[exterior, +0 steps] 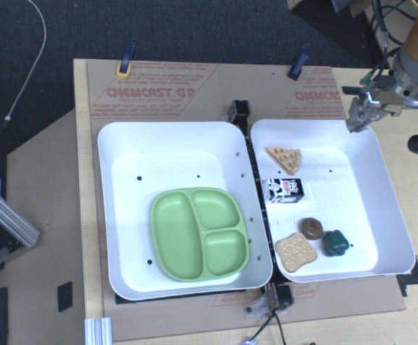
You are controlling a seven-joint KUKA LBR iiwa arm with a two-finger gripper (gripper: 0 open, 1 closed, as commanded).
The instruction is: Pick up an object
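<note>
fixed overhead camera, slanted, both bins (115, 192)

I work in a robotics lab or test cell. Below and beside my gripper (358, 121) a brown "Chemcast" board (194, 92) is clamped down with a yellow clip (125, 65) and a blue clip (298, 63). Dark carpet (158, 13) lies beyond it, loose cables (21, 56) trail farther off, and aluminium framing (7, 214) stands well away.

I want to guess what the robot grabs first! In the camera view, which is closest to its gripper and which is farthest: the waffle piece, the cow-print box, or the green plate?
1. Waffle piece, top of the right bin, nearest the gripper.
2. Cow-print box, just below the waffle piece.
3. Green plate, in the left bin, farthest.
</note>
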